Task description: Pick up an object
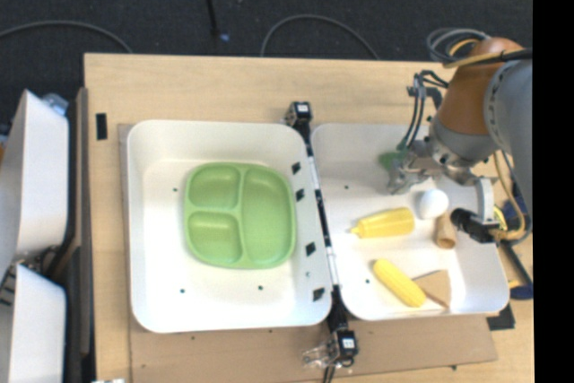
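Honestly can't tell from this angle whether the jaws are spread or pinched, since the wrist hardware covers the tip of the gripper [405, 178], which sits low over the upper part of the right bin [345, 159]. There's a small green thing [389, 161] poking out just at its left side, touching or nearly so, and my guess is that's what the arm [471, 99] is going for, but I can't see it between anything, so I wouldn't call it grabbed. Just right of the tip is a little white ball-like object [432, 202], and below that a yellow squeeze bottle [386, 224] lying on its side, near enough that a sloppy descent could nudge either one. Further down there's a yellow corn-cob-looking piece [398, 282] lying at a slant, next to a tan wedge [435, 285], and a small tan cylinder [445, 234] sits by the black bit of the rig on the right. Everything loose is bunched in that right bin, which makes sense for a pick job: lots of candidates, though they crowd each other. The left bin [143, 193] just has a green divided plate [240, 214] sitting flat in the middle, well apart from the action. Cables hang around the wrist too.
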`<state>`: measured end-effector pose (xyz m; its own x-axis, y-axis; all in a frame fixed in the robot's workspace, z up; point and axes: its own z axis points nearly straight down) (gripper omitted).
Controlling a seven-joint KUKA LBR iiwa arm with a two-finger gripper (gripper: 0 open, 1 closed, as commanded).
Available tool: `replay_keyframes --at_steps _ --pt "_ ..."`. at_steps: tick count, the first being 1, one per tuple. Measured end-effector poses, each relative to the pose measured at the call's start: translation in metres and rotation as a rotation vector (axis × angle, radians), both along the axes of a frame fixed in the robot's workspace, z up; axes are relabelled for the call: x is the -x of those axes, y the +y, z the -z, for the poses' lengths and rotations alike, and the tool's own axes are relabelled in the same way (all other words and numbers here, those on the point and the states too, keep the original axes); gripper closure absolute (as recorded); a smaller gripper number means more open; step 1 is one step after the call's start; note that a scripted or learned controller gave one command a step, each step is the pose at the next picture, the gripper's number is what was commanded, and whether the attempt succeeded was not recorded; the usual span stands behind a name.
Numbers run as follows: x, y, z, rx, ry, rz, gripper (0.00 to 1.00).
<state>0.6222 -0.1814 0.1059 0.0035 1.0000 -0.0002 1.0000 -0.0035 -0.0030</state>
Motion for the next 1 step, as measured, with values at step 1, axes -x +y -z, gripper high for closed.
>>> replay_keyframes --at_steps 1 --pt "-0.0081 0.0016 -0.0587 0.001 -0.006 -0.007 1.00"
